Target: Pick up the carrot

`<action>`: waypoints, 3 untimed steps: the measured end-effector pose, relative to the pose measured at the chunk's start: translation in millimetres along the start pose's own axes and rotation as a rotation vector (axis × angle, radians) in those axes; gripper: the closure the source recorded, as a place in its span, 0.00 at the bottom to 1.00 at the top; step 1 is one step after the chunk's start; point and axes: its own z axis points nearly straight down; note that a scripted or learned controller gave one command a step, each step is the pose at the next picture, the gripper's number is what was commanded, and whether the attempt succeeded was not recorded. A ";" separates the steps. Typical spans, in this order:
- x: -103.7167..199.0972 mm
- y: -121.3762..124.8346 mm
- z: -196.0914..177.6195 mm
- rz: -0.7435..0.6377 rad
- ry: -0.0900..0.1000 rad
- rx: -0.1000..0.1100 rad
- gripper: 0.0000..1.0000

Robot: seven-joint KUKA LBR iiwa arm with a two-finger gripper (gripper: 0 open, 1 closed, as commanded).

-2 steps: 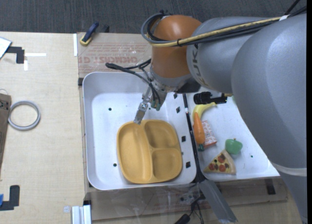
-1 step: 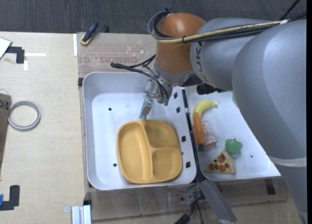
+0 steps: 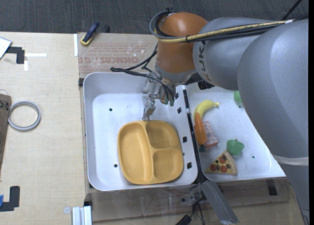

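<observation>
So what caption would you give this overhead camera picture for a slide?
Tool hovers over the left bin above the yellow divided plate; the carrot lies in the right bin.

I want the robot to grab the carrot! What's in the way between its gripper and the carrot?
In the camera view, the bins' touching walls lie between the gripper and the carrot; the stretch is otherwise bare white floor.

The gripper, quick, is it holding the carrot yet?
Gripper: over the left bin, just above the yellow plate. No carrot in it; the carrot lies in the right bin.
</observation>
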 end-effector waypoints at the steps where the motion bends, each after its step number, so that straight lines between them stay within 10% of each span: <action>1: -10.9 -39.5 -97.2 0.001 0.007 0.005 0.00; 2: -12.2 -39.9 -106.9 0.004 0.003 0.003 1.00; 3: 25.0 37.2 3.7 0.108 0.010 0.005 1.00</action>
